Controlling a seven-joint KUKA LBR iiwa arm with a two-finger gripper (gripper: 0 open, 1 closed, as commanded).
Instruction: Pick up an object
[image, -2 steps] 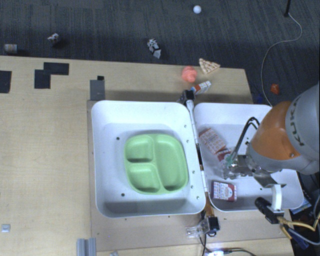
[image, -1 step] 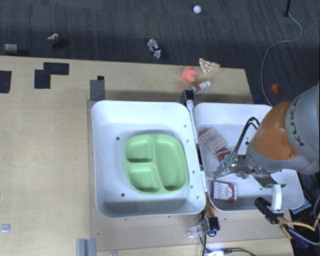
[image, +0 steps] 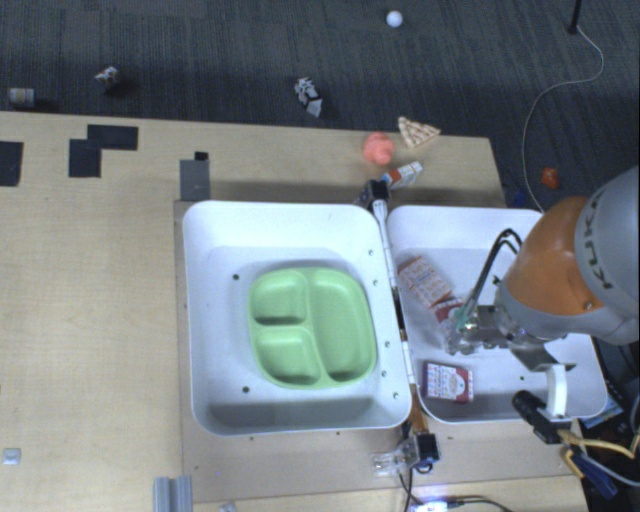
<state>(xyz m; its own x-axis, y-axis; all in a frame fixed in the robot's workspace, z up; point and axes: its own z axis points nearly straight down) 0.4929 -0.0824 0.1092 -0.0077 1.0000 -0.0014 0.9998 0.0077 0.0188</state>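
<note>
The gripper (image: 462, 330) sits low in the right bin (image: 450, 232), right of frame centre; I cannot tell what it is doing. A packet (image: 427, 281) lies just above it, a box (image: 447, 382) below. Nothing looks lifted, so the pick seems undone.

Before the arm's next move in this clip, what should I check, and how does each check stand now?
1. Gripper over the right bin: ok.
2. Object held: cannot tell.
3. Target nearby: ok, the red-patterned packet lies just left of the gripper.
4. Second candidate: ok, the dark red packet lies flat near the front wall.
5. Green divided tray sits apart in the left bin: ok.
</note>
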